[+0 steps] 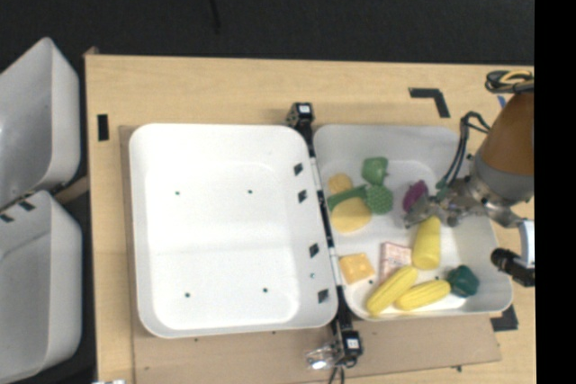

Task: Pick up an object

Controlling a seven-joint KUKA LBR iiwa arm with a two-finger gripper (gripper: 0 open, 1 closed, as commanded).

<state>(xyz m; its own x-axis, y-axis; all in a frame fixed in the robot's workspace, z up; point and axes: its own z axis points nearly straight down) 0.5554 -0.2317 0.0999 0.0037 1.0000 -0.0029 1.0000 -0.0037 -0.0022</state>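
Nearest the camera, in the right white plastic bin (468, 308), two yellow plastic corn cobs (407, 290) are lying side by side along the near wall, with a dark green rounded plastic piece (463, 281) just to their right. A little farther in, a yellow cheese-like wedge (356, 267) and a pale pink printed card (394, 258) are sitting near the bin's left wall. A yellow oblong plastic fruit (427, 243) is standing tilted beside them, just below the pincer (430, 209). The pincer is hovering low over the bin's right half, next to a small purple plastic bunch (415, 194); whether it is apart or together cannot be told. To the left, a yellow lemon-shaped toy (351, 215) is touching a green leafy plastic vegetable (373, 197). Farther still, a green plastic pepper (375, 168) is resting. The grey arm with the orange band (509, 144) is reaching in from the right. The left white plastic bin (144, 220) is sitting alongside on the pale wooden tabletop (225, 85).
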